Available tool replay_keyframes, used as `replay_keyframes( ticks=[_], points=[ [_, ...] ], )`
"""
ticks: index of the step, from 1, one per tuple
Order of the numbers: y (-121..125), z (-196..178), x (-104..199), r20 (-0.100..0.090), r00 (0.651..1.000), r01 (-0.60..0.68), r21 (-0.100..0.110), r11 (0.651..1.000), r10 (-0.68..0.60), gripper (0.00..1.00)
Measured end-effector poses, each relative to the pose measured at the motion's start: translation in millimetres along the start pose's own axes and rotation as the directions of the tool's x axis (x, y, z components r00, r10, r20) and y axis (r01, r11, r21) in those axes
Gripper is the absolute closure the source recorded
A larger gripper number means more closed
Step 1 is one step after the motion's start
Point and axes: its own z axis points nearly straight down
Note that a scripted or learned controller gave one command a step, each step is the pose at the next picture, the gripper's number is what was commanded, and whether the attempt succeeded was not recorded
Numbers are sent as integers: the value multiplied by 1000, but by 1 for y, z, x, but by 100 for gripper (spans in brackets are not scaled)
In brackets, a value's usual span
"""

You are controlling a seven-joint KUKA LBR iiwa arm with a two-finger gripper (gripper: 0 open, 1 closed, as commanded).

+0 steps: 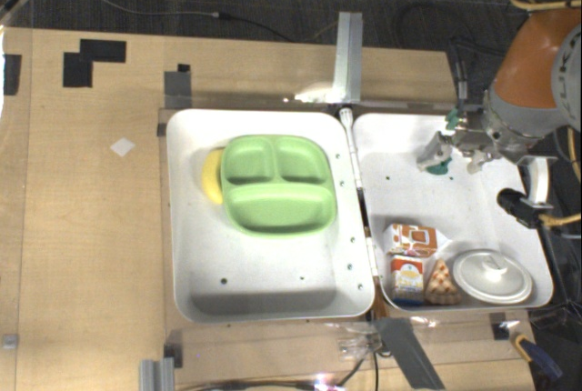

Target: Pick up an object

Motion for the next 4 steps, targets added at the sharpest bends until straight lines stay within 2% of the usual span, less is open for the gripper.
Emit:
replay_keyframes(
  ticks=[1, 2, 3, 4],
  points=[
    [39, 93, -15, 1, 996, -93, -4, 996, 93, 0],
    [42, 80, -14, 3, 996, -84, -9, 996, 84, 100],
    [3, -13, 83, 0, 999, -38, -1, 999, 38, 100],
    [-70, -19, 126, 0, 1000, -16, 1, 1000, 16, 100]
  ],
)
